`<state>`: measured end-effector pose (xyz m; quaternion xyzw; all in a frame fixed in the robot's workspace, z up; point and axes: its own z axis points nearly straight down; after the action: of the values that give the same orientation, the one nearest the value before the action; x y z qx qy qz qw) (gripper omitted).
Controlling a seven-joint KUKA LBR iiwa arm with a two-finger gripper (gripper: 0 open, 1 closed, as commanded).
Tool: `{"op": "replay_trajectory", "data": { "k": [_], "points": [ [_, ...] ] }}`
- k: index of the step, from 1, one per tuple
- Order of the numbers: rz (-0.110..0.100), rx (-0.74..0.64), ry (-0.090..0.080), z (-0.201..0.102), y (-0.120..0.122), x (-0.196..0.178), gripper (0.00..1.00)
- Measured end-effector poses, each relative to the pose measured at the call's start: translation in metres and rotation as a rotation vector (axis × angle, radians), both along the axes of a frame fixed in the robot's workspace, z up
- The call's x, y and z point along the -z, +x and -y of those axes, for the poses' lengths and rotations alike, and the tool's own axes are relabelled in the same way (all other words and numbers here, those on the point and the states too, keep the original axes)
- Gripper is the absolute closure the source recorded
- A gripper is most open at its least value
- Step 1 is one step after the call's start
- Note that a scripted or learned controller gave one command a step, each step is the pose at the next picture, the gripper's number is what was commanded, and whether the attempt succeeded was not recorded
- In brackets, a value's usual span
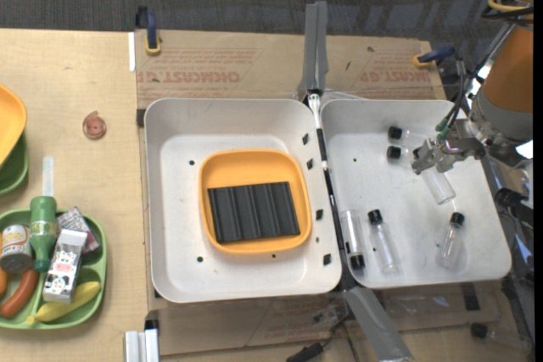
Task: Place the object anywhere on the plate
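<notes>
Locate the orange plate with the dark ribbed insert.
The square orange plastic plate sits in the middle of the left white bin, its dark ribbed insert toward the near edge.

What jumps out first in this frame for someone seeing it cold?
The orange plate in the middle of the left bin, with a dark ribbed slab lying on it. Next, the clear vials with black caps scattered across the right bin. The pincer hangs over that bin's upper right, a clear vial at its tip.
</notes>
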<state>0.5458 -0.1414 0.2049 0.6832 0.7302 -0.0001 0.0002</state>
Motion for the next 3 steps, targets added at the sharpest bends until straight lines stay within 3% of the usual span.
{"op": "replay_trajectory", "data": {
  "k": [1,2,3],
  "points": [
    [0.0,-0.232,-0.002,0.01,0.072,-0.019,1.0],
    [0.001,-0.447,-0.002,-0.002,0.113,0.018,1.0],
    [0.002,-0.642,-0.003,0.056,0.114,-0.002,1.0]
  ]
}}
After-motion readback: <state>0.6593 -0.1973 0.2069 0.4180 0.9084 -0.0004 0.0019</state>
